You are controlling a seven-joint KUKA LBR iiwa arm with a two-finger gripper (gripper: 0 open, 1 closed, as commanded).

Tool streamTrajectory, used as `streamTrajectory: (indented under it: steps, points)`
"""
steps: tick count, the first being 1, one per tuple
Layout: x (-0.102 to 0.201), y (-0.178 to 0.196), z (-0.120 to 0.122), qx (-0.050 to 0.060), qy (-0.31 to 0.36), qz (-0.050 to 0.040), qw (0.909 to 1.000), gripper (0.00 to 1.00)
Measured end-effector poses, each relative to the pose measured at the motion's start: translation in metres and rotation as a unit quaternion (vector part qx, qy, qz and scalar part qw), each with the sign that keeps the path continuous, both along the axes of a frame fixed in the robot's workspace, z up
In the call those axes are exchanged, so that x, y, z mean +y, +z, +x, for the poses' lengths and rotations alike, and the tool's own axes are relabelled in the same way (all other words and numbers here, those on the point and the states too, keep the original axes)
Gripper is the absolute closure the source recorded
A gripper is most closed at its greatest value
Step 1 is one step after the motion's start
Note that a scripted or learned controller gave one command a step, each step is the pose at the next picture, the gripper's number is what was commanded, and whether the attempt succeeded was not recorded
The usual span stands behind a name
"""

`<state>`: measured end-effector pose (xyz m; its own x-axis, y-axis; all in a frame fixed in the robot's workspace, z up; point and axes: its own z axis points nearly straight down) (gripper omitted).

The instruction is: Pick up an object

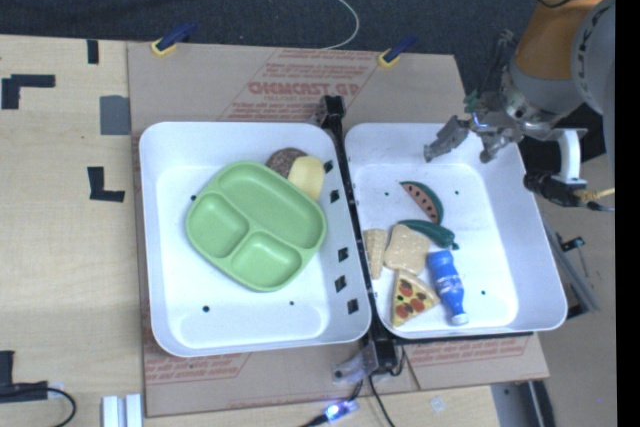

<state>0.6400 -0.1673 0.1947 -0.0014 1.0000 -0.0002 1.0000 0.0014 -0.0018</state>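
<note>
My gripper [463,144] hangs over the far edge of the right bin [520,245], fingers apart and nothing between them. Below it in that bin lie a watermelon slice [422,200], a dark green pepper [432,232], two crackers [396,250], a pizza slice [409,299] and a blue bottle [447,286]. The nearest item, the watermelon slice, is a short way toward the front left of the fingers.
The left bin [175,315] holds a green divided plate [257,225], with a brown round item [285,159] and a pale yellow piece [308,176] at its far edge. A black divider [344,215] runs between the bins. Cardboard lies under both.
</note>
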Motion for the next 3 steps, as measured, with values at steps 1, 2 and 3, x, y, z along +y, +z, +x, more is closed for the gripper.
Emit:
streamTrajectory:
  steps: [1,2,3]
  points:
    - [0.028,-0.11,-0.095,0.004,-0.002,0.0019,1.0,0.0]
    - [0.027,-0.094,-0.089,-0.001,0.0,0.0008,1.0,1.0]
    - [0.074,0.026,-0.125,-0.003,0.002,0.0007,1.0,1.0]
